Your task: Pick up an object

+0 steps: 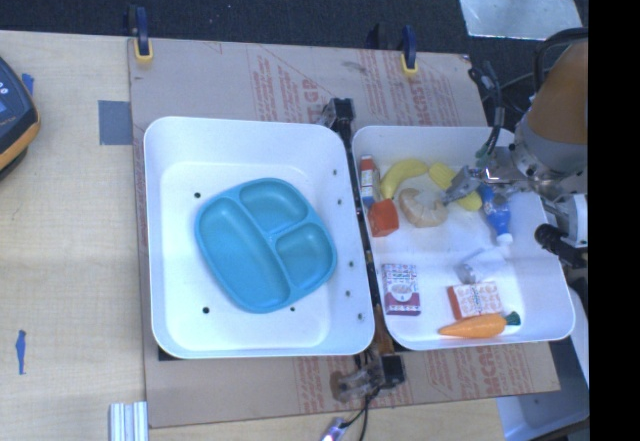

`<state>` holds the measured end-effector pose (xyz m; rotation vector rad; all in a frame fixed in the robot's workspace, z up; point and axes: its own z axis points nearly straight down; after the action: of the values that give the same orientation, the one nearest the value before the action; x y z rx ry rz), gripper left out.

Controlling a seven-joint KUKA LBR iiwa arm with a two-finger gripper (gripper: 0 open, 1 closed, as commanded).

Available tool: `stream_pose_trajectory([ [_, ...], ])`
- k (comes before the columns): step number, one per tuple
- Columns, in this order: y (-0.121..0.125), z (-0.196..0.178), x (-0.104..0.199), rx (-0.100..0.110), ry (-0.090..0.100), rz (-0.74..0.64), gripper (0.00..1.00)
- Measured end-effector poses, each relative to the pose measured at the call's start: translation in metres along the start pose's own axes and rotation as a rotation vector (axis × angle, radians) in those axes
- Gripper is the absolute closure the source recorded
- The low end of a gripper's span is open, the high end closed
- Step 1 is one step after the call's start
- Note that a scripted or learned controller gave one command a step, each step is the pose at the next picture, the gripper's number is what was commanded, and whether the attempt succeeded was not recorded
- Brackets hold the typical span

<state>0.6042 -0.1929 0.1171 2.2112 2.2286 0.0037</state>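
Observation:
The right bin (530, 329) holds several small items. A yellow banana (404, 174) and a beige round piece (424, 208) lie at its back left, beside a red block (384, 218) and a thin red-and-white tube (367, 179). A blue bottle (498, 216) with a white cap lies in the middle right. An orange carrot (474, 327), a red box (473, 299) and a small printed packet (401, 289) sit near the front. My gripper (468, 185) hangs low over the back of this bin, between the beige piece and the blue bottle, above a yellow item (443, 173).
The left bin (170, 329) carries a blue divided plate (265, 244). The grey arm with its orange band (560, 99) comes in over the right bin's far right side. A small grey piece (465, 273) lies mid-bin. Clamps (142, 34) hold the cardboard mat at the back.

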Motion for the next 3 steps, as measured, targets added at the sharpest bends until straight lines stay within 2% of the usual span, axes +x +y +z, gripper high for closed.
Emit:
stream_pose_trajectory([
  [1,0.051,0.013,-0.015,0.011,0.009,0.000,0.00],
  [2,0.037,0.025,-0.018,0.007,0.000,0.003,0.00],
  [3,0.038,0.014,-0.019,0.008,0.000,0.000,1.00],
])
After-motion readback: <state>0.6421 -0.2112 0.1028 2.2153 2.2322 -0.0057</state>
